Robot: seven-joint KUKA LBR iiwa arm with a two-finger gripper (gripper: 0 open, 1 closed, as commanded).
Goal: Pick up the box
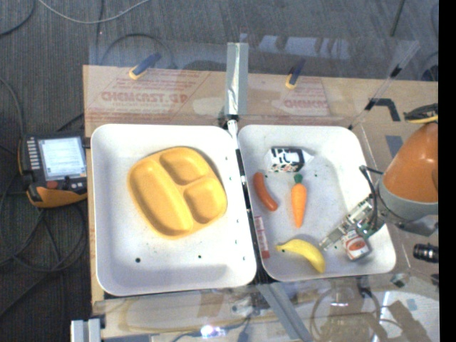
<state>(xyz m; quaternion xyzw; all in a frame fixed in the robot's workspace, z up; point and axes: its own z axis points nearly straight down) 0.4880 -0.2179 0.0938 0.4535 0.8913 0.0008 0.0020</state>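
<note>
text: we read faint red "CHEMCAST" on the board (153, 95) behind the left bin (107, 212) | repeat: similar red print behind the right bin (356, 144), illegible

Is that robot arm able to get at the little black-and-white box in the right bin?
Probably yes. The box lies at the right bin's far edge with nothing on it; the carrot sits just below it. The gripper is in that bin.
</note>
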